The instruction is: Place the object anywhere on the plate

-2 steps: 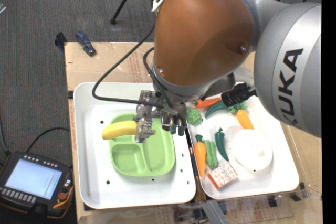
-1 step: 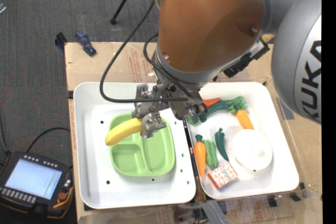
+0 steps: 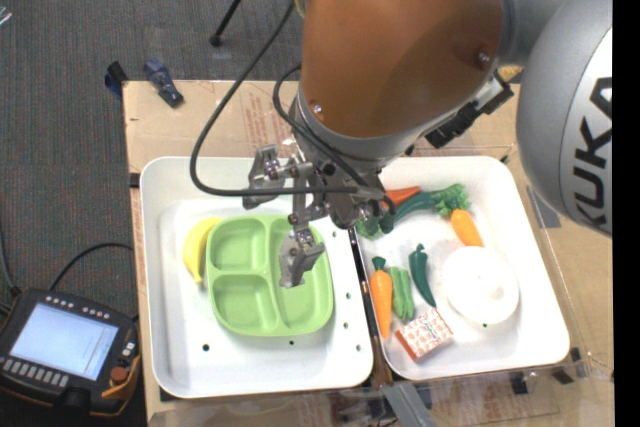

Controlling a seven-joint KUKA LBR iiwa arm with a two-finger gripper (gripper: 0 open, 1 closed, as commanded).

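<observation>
The gripper (image 3: 298,265) hangs over the green divided plate (image 3: 240,300)'s right compartment; whether it grips anything I cannot tell.

The green divided plate (image 3: 250,285) has bare left compartments; the gripper (image 3: 298,260) hangs over its right compartment, a banana (image 3: 197,247) touching its left rim.

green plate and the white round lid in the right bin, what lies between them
In the camera view, between green plate and white lid: the bins' rims, a carrot, green vegetables.
</observation>
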